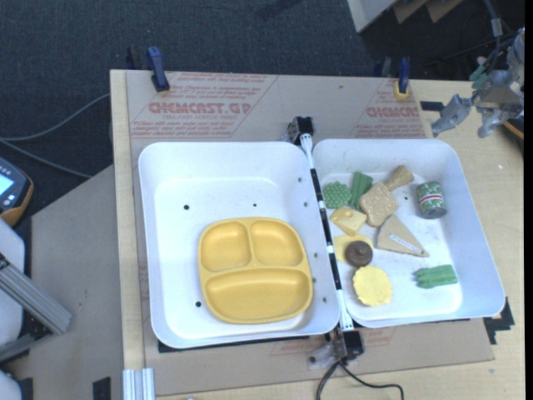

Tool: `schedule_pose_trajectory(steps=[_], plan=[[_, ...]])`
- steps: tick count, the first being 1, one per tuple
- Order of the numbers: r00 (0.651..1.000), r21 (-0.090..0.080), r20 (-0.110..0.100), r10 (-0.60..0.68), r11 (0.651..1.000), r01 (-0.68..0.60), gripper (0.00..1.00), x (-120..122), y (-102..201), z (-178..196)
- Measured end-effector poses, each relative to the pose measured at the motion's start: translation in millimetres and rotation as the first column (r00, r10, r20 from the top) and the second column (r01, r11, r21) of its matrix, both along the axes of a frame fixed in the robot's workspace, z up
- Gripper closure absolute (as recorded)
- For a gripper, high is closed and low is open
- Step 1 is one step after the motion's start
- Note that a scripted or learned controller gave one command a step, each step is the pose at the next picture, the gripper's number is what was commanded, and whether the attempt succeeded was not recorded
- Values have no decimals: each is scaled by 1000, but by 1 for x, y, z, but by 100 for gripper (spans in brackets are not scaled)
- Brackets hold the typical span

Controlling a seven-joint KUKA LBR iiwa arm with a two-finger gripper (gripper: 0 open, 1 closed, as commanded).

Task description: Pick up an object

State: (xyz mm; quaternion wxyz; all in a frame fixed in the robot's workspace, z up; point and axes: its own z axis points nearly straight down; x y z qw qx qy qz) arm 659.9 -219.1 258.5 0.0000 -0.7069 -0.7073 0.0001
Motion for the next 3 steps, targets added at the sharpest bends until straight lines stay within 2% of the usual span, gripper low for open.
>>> schedule_pose_trajectory(steps=[1,2,3], plan=[[1000,5,-13,-1,1000,1,0,-13,-3,-144],[1000,7,-2,3,1000,-3,0,-37,6,-175],[1000,-1,5,5,1000,-5,0,0,48,-173]])
